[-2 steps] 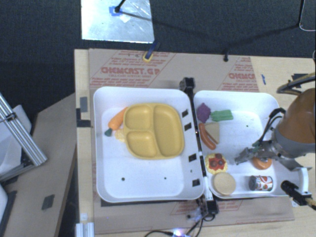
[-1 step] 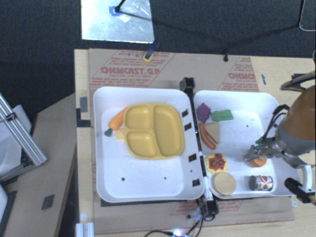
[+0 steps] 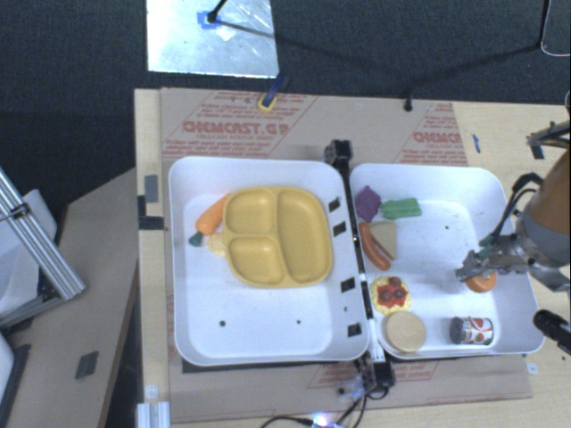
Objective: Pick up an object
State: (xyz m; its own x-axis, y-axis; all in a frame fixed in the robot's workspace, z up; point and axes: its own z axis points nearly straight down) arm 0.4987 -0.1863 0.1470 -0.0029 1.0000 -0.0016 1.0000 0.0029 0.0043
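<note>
Orange ball [image 3: 483,283] under the gripper [image 3: 475,272]
It lies by the right bin's [image 3: 446,185] right edge; whether the gripper grasps it, I cannot tell.

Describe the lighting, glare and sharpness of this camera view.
Camera view: even, soft light with faint shadows; glare on the shiny sheet at top; white bins bright but not blown out; overall slightly soft, and the end effector over the orange object looks blurred.

Divided plate [image 3: 272,236] in left bin [image 3: 192,328]; can [image 3: 471,331] in right bin [image 3: 446,226].
</note>
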